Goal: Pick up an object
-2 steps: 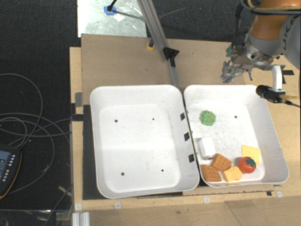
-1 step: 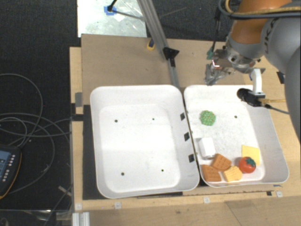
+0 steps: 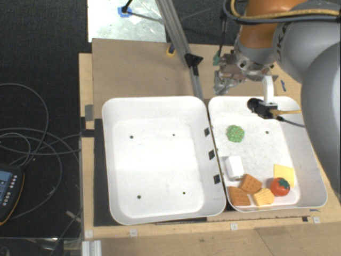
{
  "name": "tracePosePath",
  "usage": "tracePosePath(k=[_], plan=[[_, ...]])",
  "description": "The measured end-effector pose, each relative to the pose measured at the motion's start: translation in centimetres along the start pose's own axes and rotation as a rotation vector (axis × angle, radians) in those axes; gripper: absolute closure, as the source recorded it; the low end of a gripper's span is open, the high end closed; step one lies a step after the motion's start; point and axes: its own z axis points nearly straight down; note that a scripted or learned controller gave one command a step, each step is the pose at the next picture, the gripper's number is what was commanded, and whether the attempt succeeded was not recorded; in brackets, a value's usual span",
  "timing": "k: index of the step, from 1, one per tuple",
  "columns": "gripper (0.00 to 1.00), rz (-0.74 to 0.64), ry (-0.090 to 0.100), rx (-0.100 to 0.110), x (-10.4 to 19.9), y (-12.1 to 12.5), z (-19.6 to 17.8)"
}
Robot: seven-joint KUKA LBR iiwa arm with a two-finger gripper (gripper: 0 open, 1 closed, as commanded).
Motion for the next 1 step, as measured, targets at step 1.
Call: tracePosePath(k=[1], plan=[[1.0,0.0,0.0,-0.001,4.99,0.31,-1.18]])
